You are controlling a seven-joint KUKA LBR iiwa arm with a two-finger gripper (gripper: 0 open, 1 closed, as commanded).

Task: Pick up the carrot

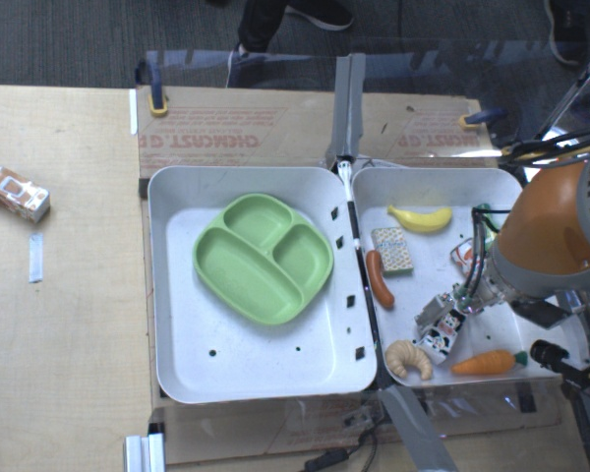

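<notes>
Two white bins sat side by side on the bench. The left bin (177, 293) held one green divided plate (264, 258) with three compartments. The right bin (428, 180) held one each of five loose items: a banana (420, 218) toward 12 o'clock, a small speckled sponge-like block (393, 250) just below it, a red sausage (379, 278) along the 9 o'clock wall, a croissant (409, 360) at about 7 o'clock, and the carrot (484, 364) near 5 o'clock beside the front wall.

The carrot lay flat with its long axis running nearly 3 to 9 o'clock, tilted slightly. Its orange tip pointed toward 9 o'clock, at the croissant, and its green stem end pointed toward 3 o'clock.

The gripper (442, 327) hung low over the bin floor between croissant and carrot, up and to the left of the carrot and apart from it. Whether its jaws were apart or together could not be told. Nothing showed between them.

A small carton (18, 195) lay alone on the bench at far 9 o'clock.
</notes>
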